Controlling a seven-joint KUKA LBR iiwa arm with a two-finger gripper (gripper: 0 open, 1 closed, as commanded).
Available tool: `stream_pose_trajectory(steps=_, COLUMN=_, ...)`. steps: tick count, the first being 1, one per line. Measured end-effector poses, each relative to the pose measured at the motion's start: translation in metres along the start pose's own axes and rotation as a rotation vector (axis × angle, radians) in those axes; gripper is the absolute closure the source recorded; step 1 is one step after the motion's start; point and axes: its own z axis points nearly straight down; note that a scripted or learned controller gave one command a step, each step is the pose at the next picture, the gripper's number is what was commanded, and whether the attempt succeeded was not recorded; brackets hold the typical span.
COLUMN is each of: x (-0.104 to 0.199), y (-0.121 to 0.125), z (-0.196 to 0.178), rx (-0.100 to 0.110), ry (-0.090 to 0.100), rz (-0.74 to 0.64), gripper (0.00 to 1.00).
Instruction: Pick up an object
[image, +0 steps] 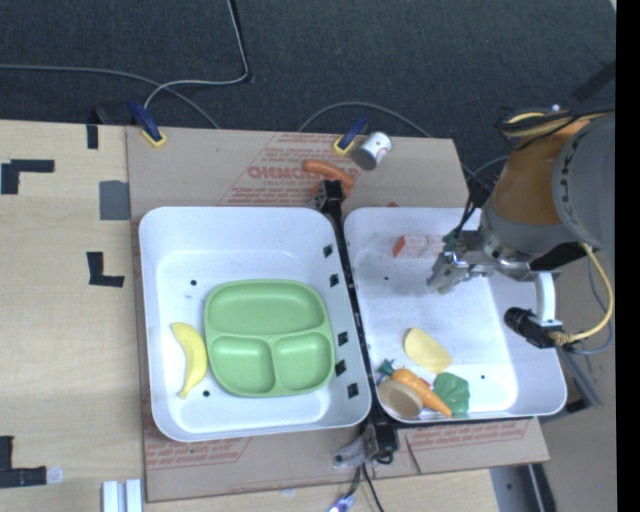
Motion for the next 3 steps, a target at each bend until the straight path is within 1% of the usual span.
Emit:
stream_pose_trajectory(steps=1, x=0.046, y=0.076, z=0.014, rx=0.000, ry=0.001, rz=-0.002, gripper=1.00)
stream_pose_trajectory(steps=2, x=-0.020, y=0.076, z=-0.048, rx=-0.003, ry=-0.002, rz=0.000, gripper=1.00)
stream_pose_trajectory(steps=3, x=0.000, y=0.014, z=0.051, rx=-0.002, ry=0.001, rz=-0.001, gripper=1.00)
